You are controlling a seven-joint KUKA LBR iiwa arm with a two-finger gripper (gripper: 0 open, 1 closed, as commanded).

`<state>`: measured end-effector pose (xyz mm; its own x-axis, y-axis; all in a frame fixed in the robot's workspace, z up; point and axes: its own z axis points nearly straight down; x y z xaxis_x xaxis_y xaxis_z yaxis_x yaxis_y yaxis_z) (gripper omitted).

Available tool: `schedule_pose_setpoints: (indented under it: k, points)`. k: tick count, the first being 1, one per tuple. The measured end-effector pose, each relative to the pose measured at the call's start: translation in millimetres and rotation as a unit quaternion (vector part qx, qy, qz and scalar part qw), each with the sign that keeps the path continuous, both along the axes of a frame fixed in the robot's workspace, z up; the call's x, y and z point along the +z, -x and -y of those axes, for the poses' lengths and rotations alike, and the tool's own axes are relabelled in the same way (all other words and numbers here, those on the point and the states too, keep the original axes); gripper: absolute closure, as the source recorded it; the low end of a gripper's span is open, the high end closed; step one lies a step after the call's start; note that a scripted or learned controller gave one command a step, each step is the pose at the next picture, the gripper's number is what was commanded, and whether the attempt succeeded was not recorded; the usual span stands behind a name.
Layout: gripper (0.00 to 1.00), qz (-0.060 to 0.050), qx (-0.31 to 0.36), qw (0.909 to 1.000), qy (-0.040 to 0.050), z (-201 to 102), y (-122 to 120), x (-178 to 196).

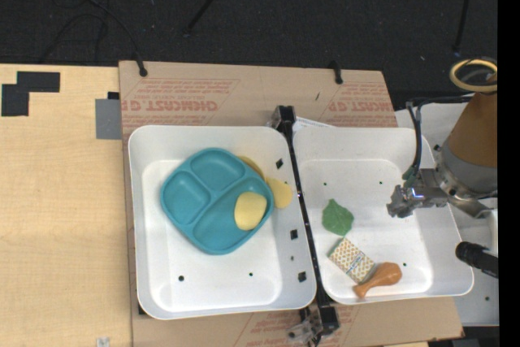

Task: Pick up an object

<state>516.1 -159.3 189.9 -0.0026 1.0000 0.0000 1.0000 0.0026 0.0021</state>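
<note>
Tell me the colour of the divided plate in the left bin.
Teal blue; the divided plate shows plainly in the camera view, with a yellow lump on it.

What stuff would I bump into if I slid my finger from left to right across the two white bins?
Teal divided plate → yellow round lump on that plate → green crumpled piece → patterned little block → orange drumstick-shaped toy → gripper.

teal tray [207, 203], yellow lump [251, 210], green piece [337, 218], white block with blue-and-tan checks [351, 258], orange drumstick [379, 278], white bins [150, 256].
</note>
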Motion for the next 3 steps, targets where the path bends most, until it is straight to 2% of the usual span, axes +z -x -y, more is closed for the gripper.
schedule_pose_setpoints:
  k: [1,2,3]
  points:
    - [1.0,0.0,0.0,1.0,0.0004,3,-10,48]
    - [1.0,-0.003,0.001,1.0,-0.0015,-45,-8,36]
    - [1.0,-0.003,0.002,1.0,-0.0018,-105,-1,41]
